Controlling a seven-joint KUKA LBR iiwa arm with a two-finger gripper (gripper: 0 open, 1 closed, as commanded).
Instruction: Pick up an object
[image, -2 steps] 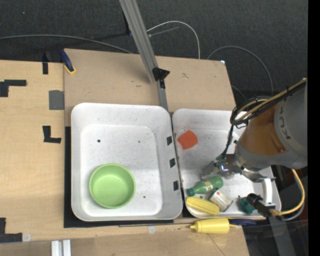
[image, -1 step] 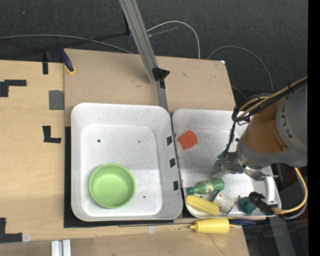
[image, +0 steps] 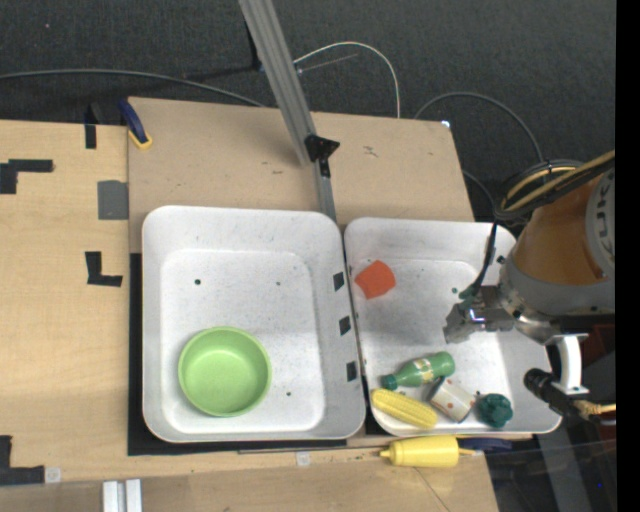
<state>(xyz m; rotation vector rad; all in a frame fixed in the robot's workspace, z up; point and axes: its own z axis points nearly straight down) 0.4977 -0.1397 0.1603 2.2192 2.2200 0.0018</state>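
Two white bins side by side on the bench. In the left bin (image: 160, 300), just a green bowl (image: 225, 371) near the front corner, well apart from the arm. In the right bin (image: 420, 240), a pile of small toys pushed toward the front edge: a green bottle (image: 418, 372), a yellow corn cob (image: 404, 408) just below it, a small white block (image: 452, 399) beside the corn, and a dark green lump (image: 493, 408) in the corner. Farther back, alone on bare floor, an orange block (image: 375, 279).

Reaching in from the right, the gripper (image: 466, 318), hanging low over the middle of the right bin, between the orange block and the bottle. Nothing seen between its tips. Too dark and small to tell how wide apart they stand.

Probably easiest to grab: the orange block, with free room all round. Harder: the front toys, packed close and touching, so easy to bump a neighbor.

Outside the bins, lying on the bench at the front, a yellow bottle (image: 424, 452).
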